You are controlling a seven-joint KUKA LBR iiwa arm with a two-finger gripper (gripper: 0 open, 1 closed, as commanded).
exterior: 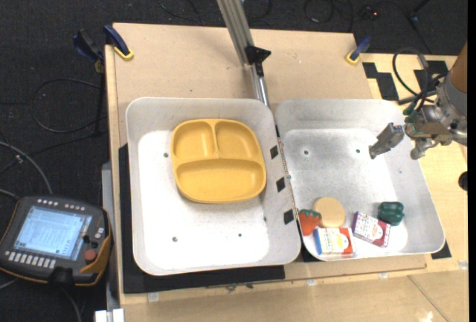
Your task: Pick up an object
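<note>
Camera view puts the small things along the near edge of the right-hand shallow white bin (349, 116): a red-and-white carton (333, 241), a round tan disc (329, 211), a pink-and-white box (370, 228) and a dark green lump (391, 213). Farther back in that bin's right half hangs my two-finger gripper (401, 140), fingers spread, gripping nothing. Beyond its left wall lies a yellow divided plastic plate (219, 161). Nothing is lifted; choosing, descending and closing remain.
</note>
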